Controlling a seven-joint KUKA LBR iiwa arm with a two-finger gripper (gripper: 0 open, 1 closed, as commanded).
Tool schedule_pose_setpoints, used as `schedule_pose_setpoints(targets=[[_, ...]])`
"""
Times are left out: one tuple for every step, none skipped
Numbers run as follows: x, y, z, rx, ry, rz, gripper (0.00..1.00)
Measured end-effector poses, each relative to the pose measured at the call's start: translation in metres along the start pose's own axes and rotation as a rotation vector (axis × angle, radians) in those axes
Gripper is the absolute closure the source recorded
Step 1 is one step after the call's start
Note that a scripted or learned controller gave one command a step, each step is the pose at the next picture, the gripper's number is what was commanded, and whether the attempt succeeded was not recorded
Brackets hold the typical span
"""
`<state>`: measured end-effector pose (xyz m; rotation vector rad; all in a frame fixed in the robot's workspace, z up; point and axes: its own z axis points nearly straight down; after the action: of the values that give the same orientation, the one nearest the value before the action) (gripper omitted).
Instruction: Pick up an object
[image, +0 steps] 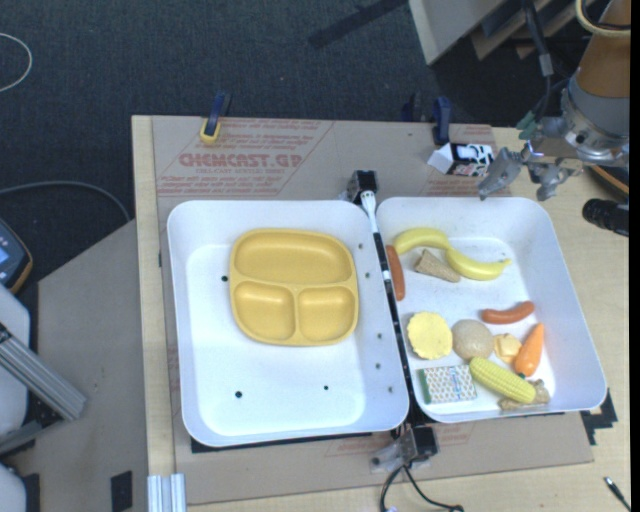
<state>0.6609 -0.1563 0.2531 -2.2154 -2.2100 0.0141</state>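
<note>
My gripper (522, 172) hangs above the far rim of the right bin (578, 318), at about 1 o'clock from that bin's middle, and its 2 fingers stand spread apart with nothing between them. So the step in hand, as I judge it, is choosing a target and coming down on it cleanly.

The pickable things all lie in the right bin. The banana (449, 252) sits nearest me, at roughly 7 o'clock from my gripper, with a tan wedge (432, 265) touching its inner curve. Toward 6 o'clock lie a sausage (507, 313), a carrot (530, 349), a corn cob (501, 380) and a pale round piece (473, 339), crowded together. The left bin (200, 380) bears a yellow divided plate (294, 285).

I would take the banana: it is closest and has bare floor on its outer side. I should turn my fingers across its narrow width, not along its length, descend over the tail end away from the wedge, and close only once low enough to straddle it.
</note>
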Motion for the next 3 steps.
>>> schedule_pose_setpoints(targets=[[0.0, 0.002, -0.009, -0.014, -0.002, -0.002, 0.0], [0.007, 0.007, 0.036, -0.01, -0.001, -0.004, 0.0], [-0.003, 0.007, 0.089, -0.01, -0.002, -0.002, 0.0]])
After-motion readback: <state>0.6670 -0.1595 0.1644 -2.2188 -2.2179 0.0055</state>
